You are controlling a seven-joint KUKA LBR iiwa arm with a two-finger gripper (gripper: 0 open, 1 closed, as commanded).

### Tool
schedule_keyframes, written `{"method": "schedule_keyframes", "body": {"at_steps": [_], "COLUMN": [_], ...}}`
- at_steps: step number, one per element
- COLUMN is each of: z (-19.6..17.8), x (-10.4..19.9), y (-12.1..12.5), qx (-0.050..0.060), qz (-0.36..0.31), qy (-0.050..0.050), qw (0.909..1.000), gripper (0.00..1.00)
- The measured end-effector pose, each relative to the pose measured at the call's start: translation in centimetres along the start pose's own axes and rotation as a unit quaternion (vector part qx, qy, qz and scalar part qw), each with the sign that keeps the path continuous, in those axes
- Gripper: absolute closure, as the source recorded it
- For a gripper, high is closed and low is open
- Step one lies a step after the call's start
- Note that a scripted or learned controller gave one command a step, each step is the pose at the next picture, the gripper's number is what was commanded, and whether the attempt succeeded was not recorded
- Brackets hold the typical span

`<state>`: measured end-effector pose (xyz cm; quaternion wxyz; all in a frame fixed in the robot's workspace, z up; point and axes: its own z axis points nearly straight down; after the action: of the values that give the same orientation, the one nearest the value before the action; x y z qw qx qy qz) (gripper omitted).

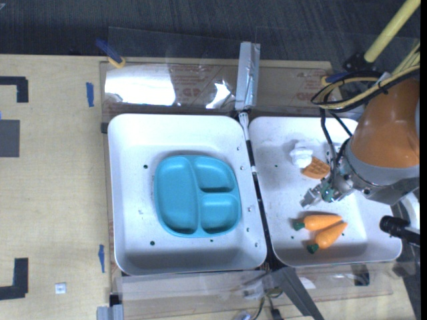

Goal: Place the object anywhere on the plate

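Observation:
A blue plate [197, 194] with three compartments lies in the left bin [127, 179]. In the right bin [273, 179] two orange carrots lie side by side, one [319, 222] above the other [328, 236]. A white object [301, 155] and an orange piece [315, 170] sit higher up in that bin. My gripper [322, 194] hangs low over the right bin, just above the carrots and below the orange piece. Nothing is visibly held in it.
The arm's orange band [390, 132] and grey wrist cover the right bin's right side. Cables [347, 89] loop above it. A clear divider wall [247, 79] stands behind the bins. Tan bench surface [47, 199] spreads to the left.

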<state>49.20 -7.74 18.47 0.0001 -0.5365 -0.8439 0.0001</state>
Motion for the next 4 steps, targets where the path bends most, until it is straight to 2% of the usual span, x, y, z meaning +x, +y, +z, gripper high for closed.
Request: {"method": "schedule_keyframes", "body": {"at_steps": [1,2,3,4], "z": [0.0,0.0,0.0,-1.0], "x": [4.0,4.0,6.7,6.0], "y": [0.6,0.6,1.9,1.6], "qx": [-0.001,-0.001,-0.001,-0.002], "qz": [-0.256,-0.405,-0.303,-0.498], "qy": [0.000,0.000,0.000,-0.003], "qw": [0.9668,0.9144,0.9528,0.8672], "gripper": [1.00,1.00,1.00,1.00]}}
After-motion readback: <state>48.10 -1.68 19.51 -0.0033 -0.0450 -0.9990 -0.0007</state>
